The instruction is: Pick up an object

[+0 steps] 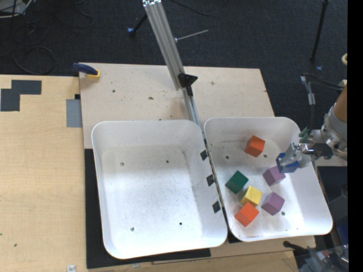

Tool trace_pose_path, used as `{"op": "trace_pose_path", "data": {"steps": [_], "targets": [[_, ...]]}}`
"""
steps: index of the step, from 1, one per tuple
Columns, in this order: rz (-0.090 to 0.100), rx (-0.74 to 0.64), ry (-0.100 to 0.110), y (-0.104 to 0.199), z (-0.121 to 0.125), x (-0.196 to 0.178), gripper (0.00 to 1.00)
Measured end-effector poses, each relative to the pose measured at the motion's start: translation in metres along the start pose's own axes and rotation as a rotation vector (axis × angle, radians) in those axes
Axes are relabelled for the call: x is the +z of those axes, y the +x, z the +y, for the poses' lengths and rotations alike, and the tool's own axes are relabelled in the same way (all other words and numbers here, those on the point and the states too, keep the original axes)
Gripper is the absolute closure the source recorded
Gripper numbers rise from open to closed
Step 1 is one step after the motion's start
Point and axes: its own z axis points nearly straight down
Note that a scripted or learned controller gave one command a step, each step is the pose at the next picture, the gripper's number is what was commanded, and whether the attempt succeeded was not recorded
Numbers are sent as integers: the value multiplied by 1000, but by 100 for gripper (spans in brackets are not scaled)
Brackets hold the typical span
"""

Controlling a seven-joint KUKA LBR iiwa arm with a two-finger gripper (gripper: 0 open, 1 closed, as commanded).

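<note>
I see a small blue block [288, 164] sitting right at the tip of the grey two-finger gripper [293, 157], near the right wall of the right-hand shallow white bin [306, 220]. The fingers look narrowly set around it, but I cannot tell for certain that they are clamping it, nor whether it has left the bin floor. I judge the pick as at the grasp stage, with the lift left to do. Just beside it lies a purple cube [274, 175]. Further out in the same bin are an orange cube [254, 146], a green cube [236, 182], a yellow cube [252, 195], a red-orange cube [247, 213] and a second purple cube [273, 203]. The left-hand white bin [113, 152] holds only specks.
</note>
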Motion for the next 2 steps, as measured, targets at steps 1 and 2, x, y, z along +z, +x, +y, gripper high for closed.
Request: {"op": "trace_pose_path", "data": {"steps": [1,2], "targets": [[2,-4,2,52,13,-3,100],[3,-3,5,106,13,14,100]]}}
